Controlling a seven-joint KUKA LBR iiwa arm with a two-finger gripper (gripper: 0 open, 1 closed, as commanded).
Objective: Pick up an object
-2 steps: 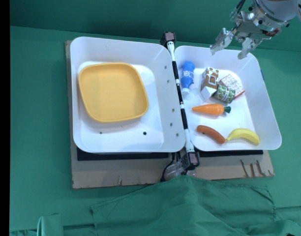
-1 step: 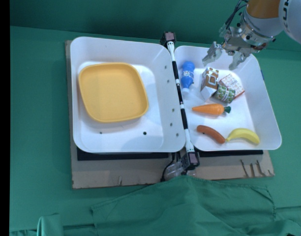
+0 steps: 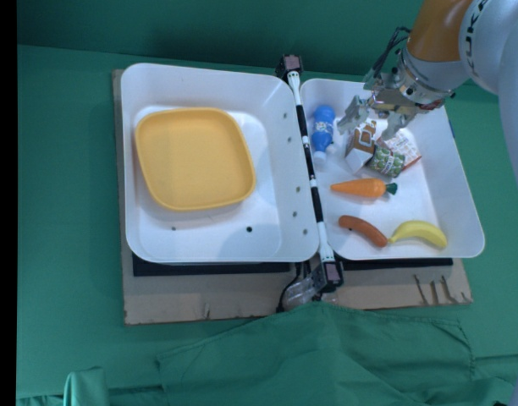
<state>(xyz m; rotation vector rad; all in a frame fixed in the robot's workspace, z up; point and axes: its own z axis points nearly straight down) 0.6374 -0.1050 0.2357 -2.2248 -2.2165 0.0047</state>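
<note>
Cloth [image 3: 327, 358], green and rumpled, lay nearest you at the bottom edge, over the front of the brown board [image 3: 183, 299] under both bins. Past it, in the right bin [image 3: 462, 218], you had a yellow banana [image 3: 420, 233] by the front rim, touching or just beside a red-brown sausage [image 3: 362, 230] on its left. Next back was an orange carrot [image 3: 360, 189] with a green stub end, lying sideways. Behind that sat a small carton [image 3: 359, 146] and a crumpled packet [image 3: 393, 156] with green and red print, side by side, close enough that contact was hard to judge. Blue-and-white bottle [image 3: 322, 129] lay near the divider rail [image 3: 310, 176].

In the left bin [image 3: 200, 87] you had a yellow plate [image 3: 194, 157], flat, well apart from everything else.

Your arm [image 3: 475, 24] came in from the upper right, orange band above the wrist, tilted down and left. Gripper [image 3: 376, 123] hung right over the carton and packet, fingers spread partly apart, one finger [image 3: 356, 115] left of the carton top, another [image 3: 395, 123] over the packet. Nothing sat between them that you could call held. Whether the tips touched either item, you couldn't tell.
</note>
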